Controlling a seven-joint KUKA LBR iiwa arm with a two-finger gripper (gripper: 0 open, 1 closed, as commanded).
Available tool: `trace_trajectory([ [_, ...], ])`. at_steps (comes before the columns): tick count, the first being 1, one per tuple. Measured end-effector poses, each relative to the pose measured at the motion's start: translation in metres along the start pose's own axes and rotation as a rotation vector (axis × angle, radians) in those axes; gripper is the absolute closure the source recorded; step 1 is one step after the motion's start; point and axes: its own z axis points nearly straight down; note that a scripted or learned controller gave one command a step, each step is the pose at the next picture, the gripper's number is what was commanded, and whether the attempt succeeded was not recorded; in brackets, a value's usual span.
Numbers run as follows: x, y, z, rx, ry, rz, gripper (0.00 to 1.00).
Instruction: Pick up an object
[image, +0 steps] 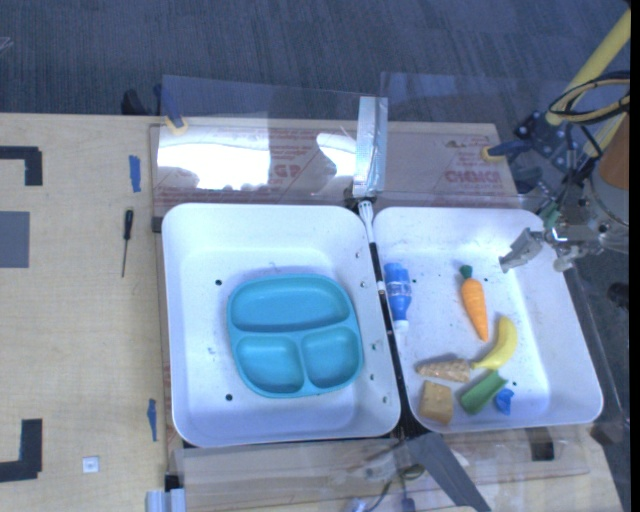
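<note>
The right bin (570, 340) holds several toy foods. An orange carrot (475, 305) lies near its middle, with a yellow banana (500, 343) just below it. A blue-and-white bottle (397, 291) lies along the bin's left wall. At the front are a tan bread stick (445, 370), a tan bread square (435, 401), a green cucumber (480, 390) and a small blue piece (503, 401). My gripper (540, 252) hangs over the bin's back right corner, up and to the right of the carrot. It is open with nothing between its fingers.
The left bin (190, 300) holds a blue divided plate (293, 335). A clear upright panel (270, 150) stands behind the bins, with a metal post (370, 145) at the divide. Cables (585, 90) hang at the upper right by the arm.
</note>
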Motion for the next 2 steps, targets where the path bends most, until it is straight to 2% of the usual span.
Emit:
trace_trajectory([
  [1,0.026,-0.006,-0.095,-0.012,-0.004,-0.068,0.0],
  [2,0.077,0.012,0.093,0.006,0.002,-0.143,0.0],
])
